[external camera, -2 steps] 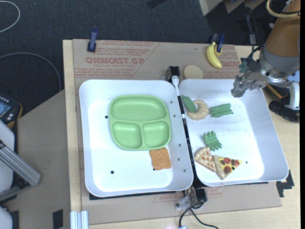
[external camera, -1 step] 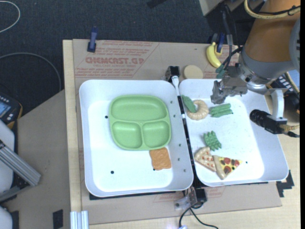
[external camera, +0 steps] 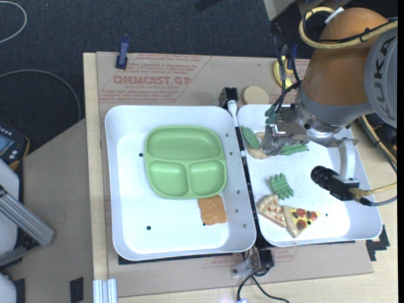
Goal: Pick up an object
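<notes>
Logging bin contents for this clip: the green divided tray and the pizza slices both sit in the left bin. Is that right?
Not quite. In the camera view the green divided tray does sit in the left bin, but the pizza slices lie in the right bin.

Both white bins [external camera: 120, 169] are looking like smooth, glossy plastic; the green divided plate [external camera: 186, 161] is showing a softer plastic sheen; the desk [external camera: 101, 100] is appearing matt, like cardboard.
</notes>
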`<action>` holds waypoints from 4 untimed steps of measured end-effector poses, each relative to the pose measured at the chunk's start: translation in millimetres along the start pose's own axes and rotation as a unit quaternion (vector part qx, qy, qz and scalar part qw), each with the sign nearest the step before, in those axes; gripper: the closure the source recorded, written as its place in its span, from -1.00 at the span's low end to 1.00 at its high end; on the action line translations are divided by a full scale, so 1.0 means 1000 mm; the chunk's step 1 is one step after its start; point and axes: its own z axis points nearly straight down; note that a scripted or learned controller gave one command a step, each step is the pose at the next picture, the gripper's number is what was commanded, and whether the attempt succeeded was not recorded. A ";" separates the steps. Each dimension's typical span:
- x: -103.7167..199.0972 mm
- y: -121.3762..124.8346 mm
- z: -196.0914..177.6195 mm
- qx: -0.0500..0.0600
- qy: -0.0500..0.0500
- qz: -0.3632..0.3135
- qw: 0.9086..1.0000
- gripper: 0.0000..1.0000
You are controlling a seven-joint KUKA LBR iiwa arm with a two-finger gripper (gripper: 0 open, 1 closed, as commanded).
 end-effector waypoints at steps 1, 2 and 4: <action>0.097 -0.021 0.014 0.000 0.000 -0.003 1.000 1.00; 0.096 -0.052 -0.126 -0.010 0.001 0.001 1.000 1.00; 0.024 0.034 0.026 -0.001 -0.003 0.005 1.000 1.00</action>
